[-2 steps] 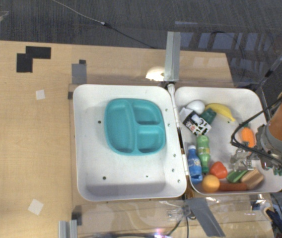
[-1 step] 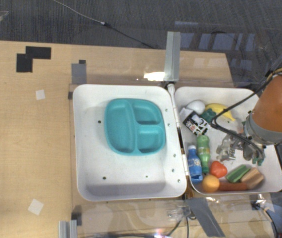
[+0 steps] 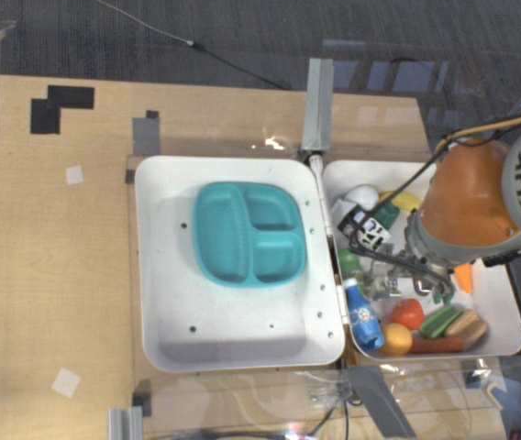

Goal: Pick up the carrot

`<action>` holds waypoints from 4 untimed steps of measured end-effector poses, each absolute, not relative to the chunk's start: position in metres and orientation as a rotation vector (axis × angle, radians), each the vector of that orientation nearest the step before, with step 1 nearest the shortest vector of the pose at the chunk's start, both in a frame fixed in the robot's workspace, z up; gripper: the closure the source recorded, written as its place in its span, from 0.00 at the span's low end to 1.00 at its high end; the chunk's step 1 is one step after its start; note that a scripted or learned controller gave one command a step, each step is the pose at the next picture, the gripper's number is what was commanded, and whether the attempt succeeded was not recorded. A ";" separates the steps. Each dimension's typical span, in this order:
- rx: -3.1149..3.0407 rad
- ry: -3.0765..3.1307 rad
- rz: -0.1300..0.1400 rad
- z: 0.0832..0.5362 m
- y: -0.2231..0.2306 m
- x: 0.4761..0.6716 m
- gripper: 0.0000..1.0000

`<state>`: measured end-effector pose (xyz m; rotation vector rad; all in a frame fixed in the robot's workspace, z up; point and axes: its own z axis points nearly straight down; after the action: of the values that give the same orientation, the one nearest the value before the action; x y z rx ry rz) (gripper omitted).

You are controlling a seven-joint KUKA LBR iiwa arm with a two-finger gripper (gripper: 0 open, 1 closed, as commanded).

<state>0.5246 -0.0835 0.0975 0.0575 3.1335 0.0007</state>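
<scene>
The carrot (image 3: 463, 276) shows as a small orange piece near the right wall of the right bin (image 3: 508, 324), partly hidden under the arm's orange band (image 3: 467, 200). My gripper (image 3: 403, 280) hangs low over the middle of that bin, to the left of the carrot and just above a red tomato (image 3: 408, 312). I see nothing held in it.
The right bin is crowded: a blue bottle (image 3: 363, 314), a yellow-orange fruit (image 3: 397, 339), a green vegetable (image 3: 440, 320), a bun-like piece (image 3: 465, 328), a white ball (image 3: 361, 197) and a green item (image 3: 386, 214). The left bin (image 3: 164, 337) holds a teal divided plate (image 3: 247, 234).
</scene>
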 end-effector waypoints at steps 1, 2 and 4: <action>-0.033 3.128 -0.008 0.136 -0.157 0.511 1.00; -0.280 3.111 -0.002 0.220 -0.083 0.504 1.00; -0.613 3.081 0.003 0.243 -0.188 0.536 1.00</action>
<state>0.5357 -0.1875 0.2426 -0.6126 3.0811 0.0031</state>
